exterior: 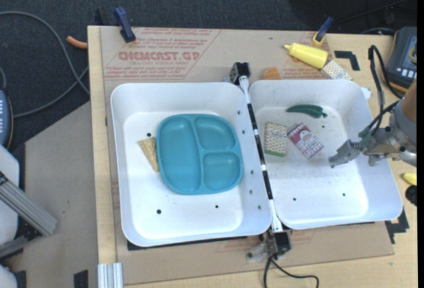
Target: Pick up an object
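We see two shallow white plastic bins side by side on a cardboard-covered bench [165, 48]. The left bin [132, 214] holds a smooth teal tray [199, 153] with three compartments; a tan cracker-like piece [148, 149] pokes out from under the tray's left edge. The right bin [318, 204] holds a flat patterned packet [275, 139], just right of the tray across the divider. Beside the packet sits a small red and white box [305, 140], tilted, and above both lies a curved dark green pepper-like piece [306, 110]. Right of the box, the gripper [339, 157] reaches over the right bin, nothing visibly between its fingers; whether they are spread or pressed together we cannot tell.
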You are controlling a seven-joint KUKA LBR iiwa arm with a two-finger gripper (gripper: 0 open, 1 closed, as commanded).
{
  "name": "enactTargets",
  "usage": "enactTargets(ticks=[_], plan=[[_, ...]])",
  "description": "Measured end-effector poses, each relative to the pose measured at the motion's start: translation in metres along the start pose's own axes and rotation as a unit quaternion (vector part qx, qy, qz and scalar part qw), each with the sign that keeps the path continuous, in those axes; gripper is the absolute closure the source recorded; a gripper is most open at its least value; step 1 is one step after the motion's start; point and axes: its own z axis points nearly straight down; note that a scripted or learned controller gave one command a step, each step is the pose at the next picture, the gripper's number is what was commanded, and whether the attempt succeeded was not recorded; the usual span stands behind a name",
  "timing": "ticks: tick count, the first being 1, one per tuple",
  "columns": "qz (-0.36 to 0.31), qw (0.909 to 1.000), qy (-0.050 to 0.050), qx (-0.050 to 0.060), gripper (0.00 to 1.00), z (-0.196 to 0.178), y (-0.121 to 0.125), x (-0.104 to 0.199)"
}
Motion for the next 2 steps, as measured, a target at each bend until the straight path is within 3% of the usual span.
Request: enactTargets(ticks=[1, 2], plan=[[-0.001, 1.0, 0.0, 0.0, 0.0, 0.113, 0.035, 0.064], [0.0, 1.0, 0.0, -0.001, 0.0, 0.112, 0.111, 0.051]])
